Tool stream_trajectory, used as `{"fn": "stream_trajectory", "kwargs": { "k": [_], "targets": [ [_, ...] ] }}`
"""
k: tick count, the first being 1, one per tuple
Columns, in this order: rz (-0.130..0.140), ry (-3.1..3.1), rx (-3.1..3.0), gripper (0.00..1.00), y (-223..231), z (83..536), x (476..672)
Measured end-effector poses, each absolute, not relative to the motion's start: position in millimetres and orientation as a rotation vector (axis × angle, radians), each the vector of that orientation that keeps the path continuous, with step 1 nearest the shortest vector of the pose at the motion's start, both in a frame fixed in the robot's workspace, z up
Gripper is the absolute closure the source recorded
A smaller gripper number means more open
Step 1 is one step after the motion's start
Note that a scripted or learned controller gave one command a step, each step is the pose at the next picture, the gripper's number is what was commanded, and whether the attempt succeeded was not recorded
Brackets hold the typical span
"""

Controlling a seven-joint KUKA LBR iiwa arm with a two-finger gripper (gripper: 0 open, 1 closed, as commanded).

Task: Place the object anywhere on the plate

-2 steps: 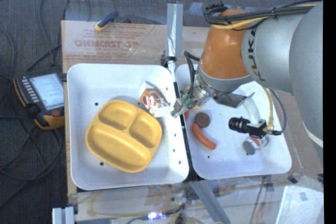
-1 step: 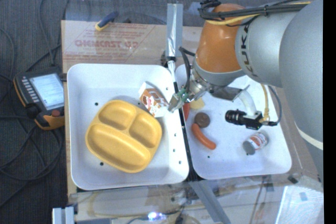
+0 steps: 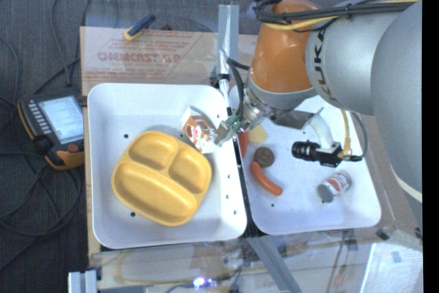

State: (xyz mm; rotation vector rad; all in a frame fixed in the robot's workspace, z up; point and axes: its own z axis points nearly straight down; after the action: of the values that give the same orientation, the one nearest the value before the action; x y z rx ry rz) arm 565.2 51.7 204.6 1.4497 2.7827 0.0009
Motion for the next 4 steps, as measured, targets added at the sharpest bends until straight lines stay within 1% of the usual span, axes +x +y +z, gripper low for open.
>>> {"fn": "stream_trajectory", "kwargs": {
  "k": [1, 2, 3, 4],
  "targets": [
    [0.0, 2.786, 1.451, 1.0, 44, 219, 565.4],
    [-0.004, 2.701, 1.605, 1.0, 0, 183, 534.9],
    [-0.001, 2.951, 1.072, 1.0, -1, 211, 550.3],
    [0.0, 3.002, 0.923, 1.0, 61, 192, 584.7]
  ]
}}
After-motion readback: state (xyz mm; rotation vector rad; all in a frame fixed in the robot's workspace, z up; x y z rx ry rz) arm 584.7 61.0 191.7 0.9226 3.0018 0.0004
